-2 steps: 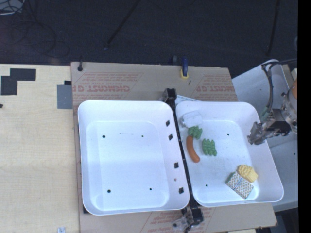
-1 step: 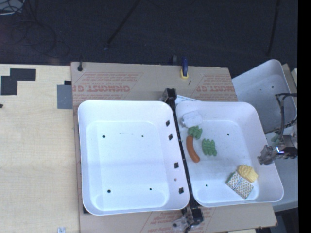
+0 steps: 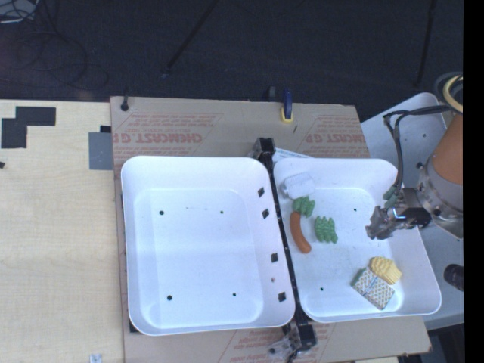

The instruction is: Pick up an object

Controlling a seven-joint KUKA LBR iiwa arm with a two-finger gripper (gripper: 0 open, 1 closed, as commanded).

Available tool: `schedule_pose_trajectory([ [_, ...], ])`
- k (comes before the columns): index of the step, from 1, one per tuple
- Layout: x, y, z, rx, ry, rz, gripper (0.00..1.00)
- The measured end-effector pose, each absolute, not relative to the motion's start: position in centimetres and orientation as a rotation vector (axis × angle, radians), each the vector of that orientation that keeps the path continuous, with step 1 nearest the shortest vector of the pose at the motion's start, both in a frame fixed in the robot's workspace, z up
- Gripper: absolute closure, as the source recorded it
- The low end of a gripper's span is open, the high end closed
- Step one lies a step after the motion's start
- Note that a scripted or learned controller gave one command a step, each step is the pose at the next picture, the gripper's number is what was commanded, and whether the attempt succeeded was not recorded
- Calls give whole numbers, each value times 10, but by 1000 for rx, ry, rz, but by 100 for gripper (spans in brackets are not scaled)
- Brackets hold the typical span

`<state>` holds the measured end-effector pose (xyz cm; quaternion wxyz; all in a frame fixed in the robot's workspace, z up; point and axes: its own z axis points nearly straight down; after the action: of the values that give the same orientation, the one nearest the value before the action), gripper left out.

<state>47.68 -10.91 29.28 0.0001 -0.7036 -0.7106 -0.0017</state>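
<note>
Green toy pieces (image 3: 325, 228) lie left of the claw (image 3: 380, 225), whose grip I cannot tell.

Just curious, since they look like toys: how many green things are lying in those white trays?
2, both in the right bin: one green piece near its upper left, the other green piece just lower right of it, beside the orange sausage. I see none hidden.

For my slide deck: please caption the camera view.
Gripper poised over the right bin, near an orange sausage and green toys.
</note>
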Motion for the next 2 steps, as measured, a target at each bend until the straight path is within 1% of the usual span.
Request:
schedule_pose_trajectory([
  [1,475,-10,262,-2205,-2227,3,100],
  [2,474,-90,221,-2227,-2209,11,100],
])
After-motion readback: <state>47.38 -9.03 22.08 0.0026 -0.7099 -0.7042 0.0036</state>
